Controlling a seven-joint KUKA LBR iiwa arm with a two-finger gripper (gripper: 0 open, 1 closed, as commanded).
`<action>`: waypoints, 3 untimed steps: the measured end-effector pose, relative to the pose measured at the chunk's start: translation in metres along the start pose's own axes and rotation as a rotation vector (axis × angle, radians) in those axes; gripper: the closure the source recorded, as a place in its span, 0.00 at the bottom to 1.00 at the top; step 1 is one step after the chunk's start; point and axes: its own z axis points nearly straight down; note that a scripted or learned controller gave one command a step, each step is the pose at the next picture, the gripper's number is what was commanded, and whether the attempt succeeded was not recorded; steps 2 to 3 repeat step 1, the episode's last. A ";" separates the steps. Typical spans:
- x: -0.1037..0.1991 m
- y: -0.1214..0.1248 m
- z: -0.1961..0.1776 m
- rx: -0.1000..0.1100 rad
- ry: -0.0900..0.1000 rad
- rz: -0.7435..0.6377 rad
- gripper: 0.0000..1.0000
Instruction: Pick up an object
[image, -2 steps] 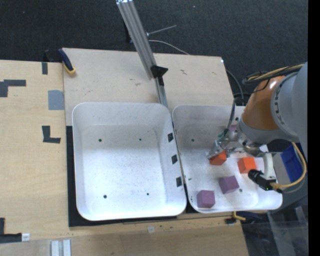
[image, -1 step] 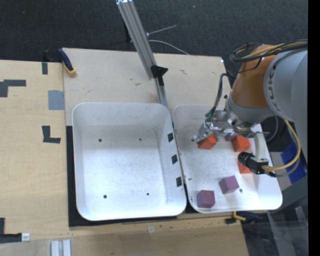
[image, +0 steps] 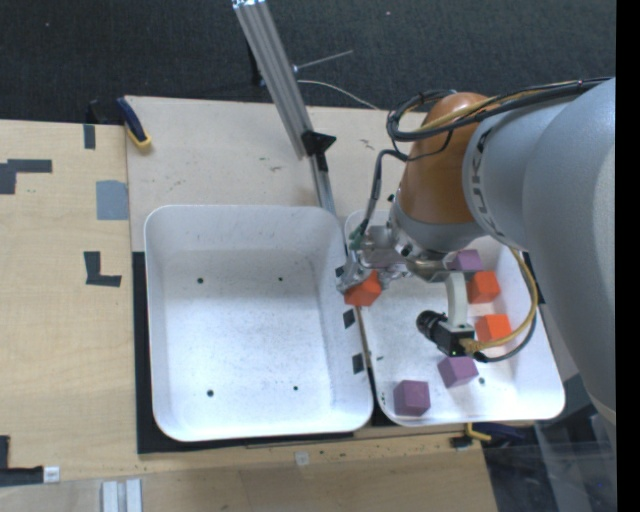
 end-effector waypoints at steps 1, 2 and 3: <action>0.035 0.003 0.000 -0.001 -0.002 0.004 1.00; 0.035 0.003 0.000 -0.001 -0.002 0.004 1.00; 0.035 0.003 0.000 -0.001 -0.002 0.004 1.00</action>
